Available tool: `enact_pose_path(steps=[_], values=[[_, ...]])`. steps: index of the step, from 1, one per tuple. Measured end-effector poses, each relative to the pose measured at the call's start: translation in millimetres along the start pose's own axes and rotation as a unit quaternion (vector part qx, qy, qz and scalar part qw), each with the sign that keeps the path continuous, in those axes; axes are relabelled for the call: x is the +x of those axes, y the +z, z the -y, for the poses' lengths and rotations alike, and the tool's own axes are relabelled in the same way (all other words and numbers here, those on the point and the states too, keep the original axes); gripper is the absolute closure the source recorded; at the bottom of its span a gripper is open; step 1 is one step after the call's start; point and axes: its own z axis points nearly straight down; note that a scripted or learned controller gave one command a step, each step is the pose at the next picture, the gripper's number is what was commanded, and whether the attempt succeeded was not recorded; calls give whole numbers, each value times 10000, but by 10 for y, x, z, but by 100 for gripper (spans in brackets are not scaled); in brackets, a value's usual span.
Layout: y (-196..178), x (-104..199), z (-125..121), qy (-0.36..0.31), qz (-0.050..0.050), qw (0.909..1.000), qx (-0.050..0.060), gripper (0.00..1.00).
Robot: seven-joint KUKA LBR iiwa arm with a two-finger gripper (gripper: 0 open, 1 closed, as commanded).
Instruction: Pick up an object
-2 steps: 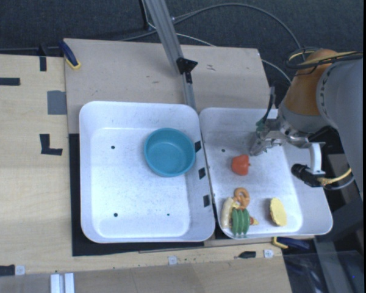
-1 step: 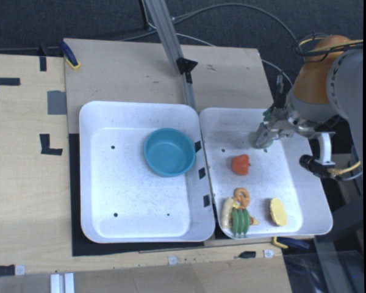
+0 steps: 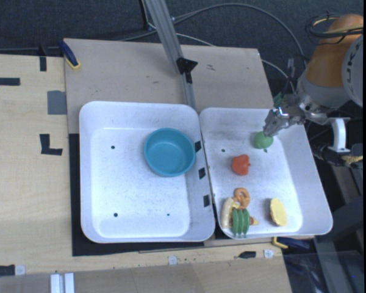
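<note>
Gripper (image 3: 272,129) hovering just above green object (image 3: 263,141) in right bin (image 3: 305,163). Finger state indiscernible. Blue bowl (image 3: 169,152) sitting in left bin (image 3: 110,182).

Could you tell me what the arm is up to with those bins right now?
The gripper is down in the right bin, right over a small green object near the far side. A red piece, a yellow piece and a green-and-orange cluster lie nearer. A blue bowl sits in the left bin.
</note>
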Motion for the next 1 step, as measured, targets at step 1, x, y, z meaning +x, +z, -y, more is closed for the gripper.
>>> enact_pose_path(steps=[1], values=[[-11,2,1,1,-3,10000,17,100]])
